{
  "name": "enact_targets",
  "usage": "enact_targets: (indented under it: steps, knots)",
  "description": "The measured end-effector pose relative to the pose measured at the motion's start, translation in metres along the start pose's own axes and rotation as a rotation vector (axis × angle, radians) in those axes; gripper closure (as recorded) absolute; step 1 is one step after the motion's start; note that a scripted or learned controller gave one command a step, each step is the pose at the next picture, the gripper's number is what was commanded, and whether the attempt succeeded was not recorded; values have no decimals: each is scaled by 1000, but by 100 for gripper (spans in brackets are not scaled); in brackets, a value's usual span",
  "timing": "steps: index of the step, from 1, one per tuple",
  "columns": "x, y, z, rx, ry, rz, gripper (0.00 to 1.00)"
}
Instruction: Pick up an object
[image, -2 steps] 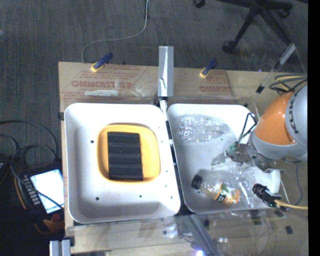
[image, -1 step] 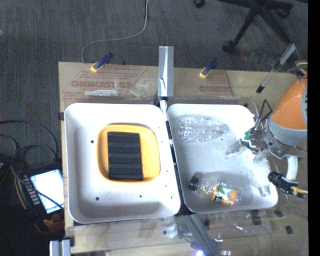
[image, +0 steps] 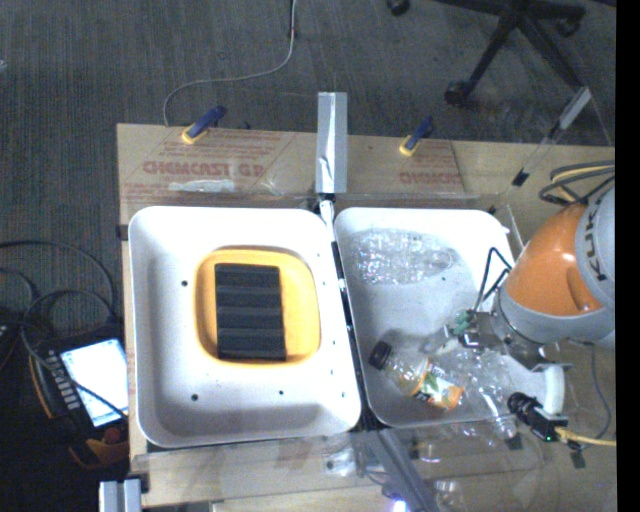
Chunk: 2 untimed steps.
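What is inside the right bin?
The right bin holds a bottle lying on its side and crumpled clear plastic. The arm covers the bin's right part, so anything there is hidden.
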<state>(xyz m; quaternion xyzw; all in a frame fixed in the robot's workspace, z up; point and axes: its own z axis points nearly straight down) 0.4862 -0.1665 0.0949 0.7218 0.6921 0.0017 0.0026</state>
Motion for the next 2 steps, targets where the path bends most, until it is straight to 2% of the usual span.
enact_targets:
  steps: [1,2]
  knots:
    - [0,1,-9,1,1,-1,100]
    - [15,19,-89,7,1,-104,100]
